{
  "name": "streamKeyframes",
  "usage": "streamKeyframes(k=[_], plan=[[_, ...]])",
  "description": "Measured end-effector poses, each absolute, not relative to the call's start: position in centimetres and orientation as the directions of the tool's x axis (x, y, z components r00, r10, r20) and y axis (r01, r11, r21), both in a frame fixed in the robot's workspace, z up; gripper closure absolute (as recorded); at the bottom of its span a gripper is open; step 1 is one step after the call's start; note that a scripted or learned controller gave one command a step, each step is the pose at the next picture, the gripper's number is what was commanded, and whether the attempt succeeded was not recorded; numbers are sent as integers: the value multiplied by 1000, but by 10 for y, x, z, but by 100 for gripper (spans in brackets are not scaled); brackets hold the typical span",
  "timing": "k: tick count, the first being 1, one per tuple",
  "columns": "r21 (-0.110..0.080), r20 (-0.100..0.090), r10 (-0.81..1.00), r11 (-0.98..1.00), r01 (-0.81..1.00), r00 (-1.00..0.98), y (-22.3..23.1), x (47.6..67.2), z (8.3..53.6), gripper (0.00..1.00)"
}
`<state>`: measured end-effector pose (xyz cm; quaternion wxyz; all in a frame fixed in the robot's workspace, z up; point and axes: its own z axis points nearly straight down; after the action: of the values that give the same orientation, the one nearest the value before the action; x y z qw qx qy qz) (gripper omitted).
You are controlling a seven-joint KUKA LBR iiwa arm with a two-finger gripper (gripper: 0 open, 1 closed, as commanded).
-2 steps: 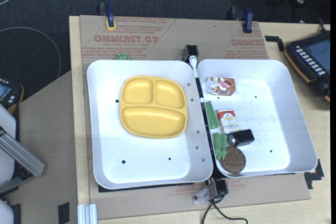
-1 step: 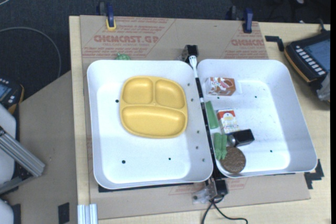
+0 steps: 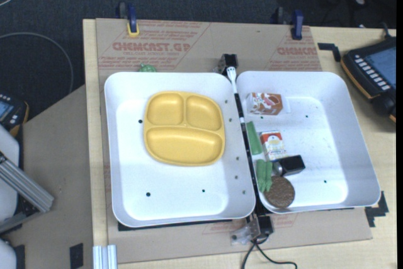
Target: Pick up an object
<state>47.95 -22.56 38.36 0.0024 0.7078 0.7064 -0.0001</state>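
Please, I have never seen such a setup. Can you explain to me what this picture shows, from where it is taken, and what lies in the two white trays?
One fixed camera looks down at a slant on a workbench. Two shallow white bins sit side by side. The left bin holds a yellow divided plate. The right bin holds small things along its left side: two small packets, a green strip, a black block and a brown disc. These are things for a robot arm to pick up.
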Motion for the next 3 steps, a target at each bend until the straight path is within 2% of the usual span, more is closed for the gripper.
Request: streamKeyframes(k=[1,2,3], plan=[[13,-6,1000,1,1000,-1,-225,480,476,100],[-9,4,1000,3,1000,-3,-192,479,373,100],[4,-4,1000,-2,1000,2,-226,479,388,100]])
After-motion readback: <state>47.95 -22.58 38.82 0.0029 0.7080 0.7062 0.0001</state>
